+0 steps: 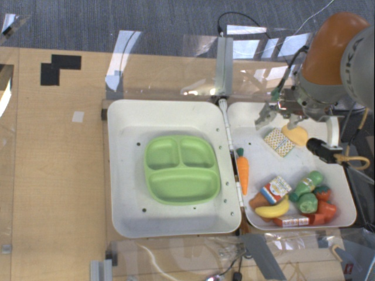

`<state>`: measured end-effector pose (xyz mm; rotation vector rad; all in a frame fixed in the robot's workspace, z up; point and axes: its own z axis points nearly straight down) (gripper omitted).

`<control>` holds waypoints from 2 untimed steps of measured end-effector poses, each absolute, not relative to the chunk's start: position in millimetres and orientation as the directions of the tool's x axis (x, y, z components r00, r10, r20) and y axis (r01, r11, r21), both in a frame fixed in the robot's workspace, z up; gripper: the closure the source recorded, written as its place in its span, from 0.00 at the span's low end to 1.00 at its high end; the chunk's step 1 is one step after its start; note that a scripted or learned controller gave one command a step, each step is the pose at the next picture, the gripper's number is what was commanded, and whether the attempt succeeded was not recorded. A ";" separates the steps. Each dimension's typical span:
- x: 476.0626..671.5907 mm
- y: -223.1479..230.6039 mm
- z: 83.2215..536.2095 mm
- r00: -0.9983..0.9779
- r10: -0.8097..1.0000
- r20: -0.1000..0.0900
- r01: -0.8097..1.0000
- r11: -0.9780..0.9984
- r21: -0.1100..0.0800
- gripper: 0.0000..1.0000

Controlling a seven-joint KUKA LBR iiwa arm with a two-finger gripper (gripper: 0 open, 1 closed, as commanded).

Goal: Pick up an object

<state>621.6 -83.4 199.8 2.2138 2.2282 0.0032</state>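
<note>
Hovering over the right bin [350, 212], the pincer [280, 116] hangs released, its wrist partly cut off.

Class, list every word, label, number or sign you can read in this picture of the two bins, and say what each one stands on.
Nothing here can be read with certainty.
Small carton in the right bin: red and white printing, too small and blurred to read.
Red packet beneath the banana: light marks, too blurred to read.
Grey arm: dark marks at the frame's edge, cut off and unreadable.
</note>
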 end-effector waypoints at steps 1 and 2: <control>619.2 -144.9 102.5 -0.145 0.989 -0.005 0.989 0.145 0.013 0.00; 619.3 -153.0 88.7 -0.046 0.999 -0.002 0.999 0.046 0.012 0.00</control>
